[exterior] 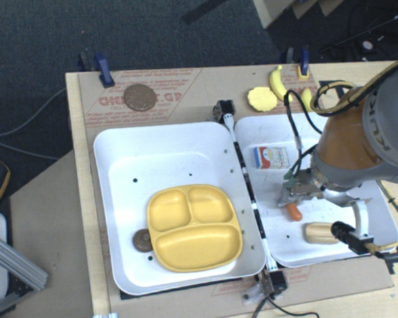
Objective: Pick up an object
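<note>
Gripper [291, 195] sits low in the right bin [388, 233], near its middle; whether the jaws are apart or together cannot be told from this angle. Carrot [294, 213] lies just beside the gripper tip, toward the bin's front edge. Milk carton [271, 157] lies near the right bin's back edge. Wooden block [319, 233] rests near its front edge. Left bin [118, 167] carries a yellow tray [193, 226] toward its front edge, with a brown disc [142, 240] touching the tray's left side.
</note>
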